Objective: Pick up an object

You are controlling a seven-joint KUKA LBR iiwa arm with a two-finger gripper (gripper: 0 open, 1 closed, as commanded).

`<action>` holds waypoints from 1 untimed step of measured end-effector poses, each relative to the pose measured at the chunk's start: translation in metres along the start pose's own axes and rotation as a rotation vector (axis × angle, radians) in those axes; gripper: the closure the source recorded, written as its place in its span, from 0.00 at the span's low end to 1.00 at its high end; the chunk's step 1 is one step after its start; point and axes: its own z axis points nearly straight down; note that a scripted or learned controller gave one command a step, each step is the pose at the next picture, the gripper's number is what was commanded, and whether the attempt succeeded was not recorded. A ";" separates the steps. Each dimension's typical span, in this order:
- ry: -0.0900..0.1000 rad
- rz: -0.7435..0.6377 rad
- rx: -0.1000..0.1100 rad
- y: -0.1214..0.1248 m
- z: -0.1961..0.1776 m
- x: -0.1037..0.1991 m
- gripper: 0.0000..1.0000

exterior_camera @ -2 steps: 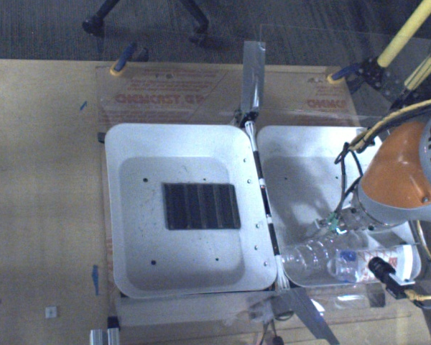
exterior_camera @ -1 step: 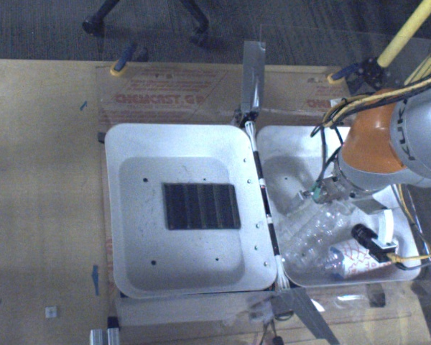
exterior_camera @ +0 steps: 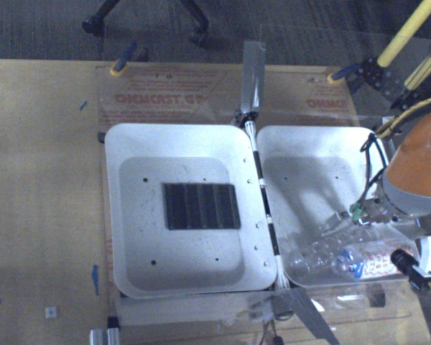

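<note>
Tool [exterior_camera: 343, 221] over right bin [exterior_camera: 302, 146], perhaps touching bottle [exterior_camera: 330, 254]

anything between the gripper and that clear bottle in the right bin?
Nothing visible. The clear plastic bottle lies on its side in the right bin near the front wall. The gripper hangs just above it, and no other object lies between them.

Looked like a robotics lab: plywood bench [exterior_camera: 43, 192] with two shallow white plastic bins [exterior_camera: 122, 192], clamps, dark carpet, black office-chair base [exterior_camera: 147, 6] behind it.
</note>
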 end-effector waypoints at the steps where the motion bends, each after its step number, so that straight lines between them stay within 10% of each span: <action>1: 0.001 0.040 -0.004 0.009 0.029 -0.018 0.00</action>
